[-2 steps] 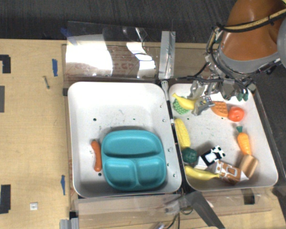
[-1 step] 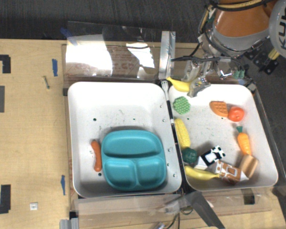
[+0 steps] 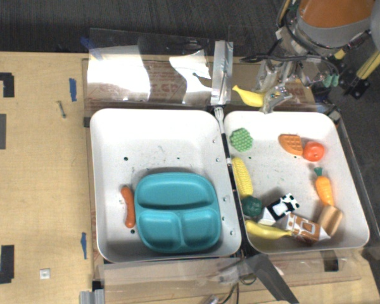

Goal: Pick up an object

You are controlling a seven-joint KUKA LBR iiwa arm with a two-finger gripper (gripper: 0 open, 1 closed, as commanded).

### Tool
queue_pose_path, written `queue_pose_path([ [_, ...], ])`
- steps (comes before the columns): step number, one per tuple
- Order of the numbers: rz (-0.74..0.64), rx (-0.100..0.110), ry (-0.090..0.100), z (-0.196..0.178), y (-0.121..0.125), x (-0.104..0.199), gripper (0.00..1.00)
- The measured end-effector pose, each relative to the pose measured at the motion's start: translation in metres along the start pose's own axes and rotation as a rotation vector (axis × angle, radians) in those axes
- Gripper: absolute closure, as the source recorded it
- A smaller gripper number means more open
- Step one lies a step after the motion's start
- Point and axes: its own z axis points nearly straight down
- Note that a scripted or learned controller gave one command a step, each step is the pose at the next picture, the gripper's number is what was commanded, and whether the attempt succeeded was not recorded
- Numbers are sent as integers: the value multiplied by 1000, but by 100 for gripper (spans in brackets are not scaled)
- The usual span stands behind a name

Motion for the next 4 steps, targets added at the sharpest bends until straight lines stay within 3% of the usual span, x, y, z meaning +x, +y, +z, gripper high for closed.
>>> queue_pose_path([
  [1,37,-1,0,-7,-11,3,100],
  [2,175,0,0,-41,-18,4,100],
  [3,124,-1,9,5,-13,65,100],
  [4,179,1,4,-17,-75,19,100],
])
